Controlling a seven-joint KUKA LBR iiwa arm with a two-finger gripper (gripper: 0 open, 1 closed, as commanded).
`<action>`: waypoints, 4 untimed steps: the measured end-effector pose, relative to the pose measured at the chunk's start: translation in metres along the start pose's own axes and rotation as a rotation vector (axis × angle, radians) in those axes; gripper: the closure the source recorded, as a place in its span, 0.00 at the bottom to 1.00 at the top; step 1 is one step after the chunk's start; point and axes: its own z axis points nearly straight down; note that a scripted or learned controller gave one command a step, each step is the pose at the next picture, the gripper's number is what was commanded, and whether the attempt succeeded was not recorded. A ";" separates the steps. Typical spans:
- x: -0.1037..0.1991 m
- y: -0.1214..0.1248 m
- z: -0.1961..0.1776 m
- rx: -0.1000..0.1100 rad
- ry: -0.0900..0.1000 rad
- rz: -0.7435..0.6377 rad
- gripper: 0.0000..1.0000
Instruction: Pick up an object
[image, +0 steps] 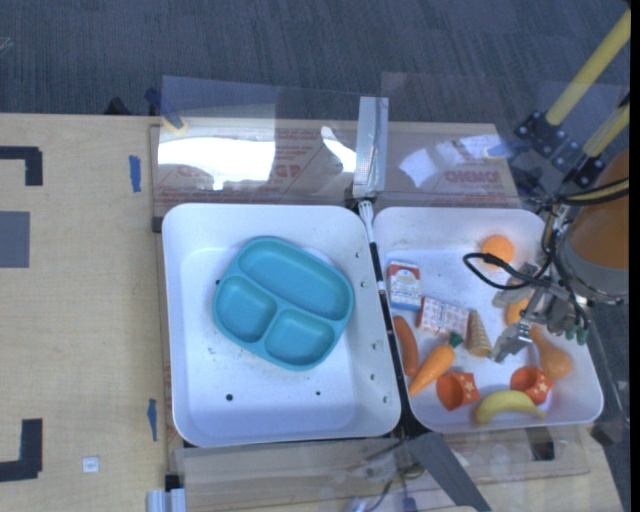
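Wooden tabletop (80, 330) with two white bins: the left bin (190, 400) has one blue divided plate (283, 301); the right bin (590, 400) has one banana (508, 404), two carrots (430, 368), one orange (497, 248). The hand (508, 345) hovers over the right bin, can't tell its grip.

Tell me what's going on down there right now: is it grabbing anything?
Gripper low in right bin, grip unclear. Nothing seen held. Toy food crowds it: ice-cream cone, banana, pear. Blue tray alone in left bin.

divided plate (284, 303) in left bin (190, 235), toy food in right bin (440, 225)
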 end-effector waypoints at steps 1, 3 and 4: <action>-0.052 0.000 0.049 -0.004 -0.025 0.025 0.00; -0.072 -0.030 0.055 -0.003 -0.036 0.070 0.00; -0.070 -0.035 0.055 -0.004 -0.035 0.161 0.00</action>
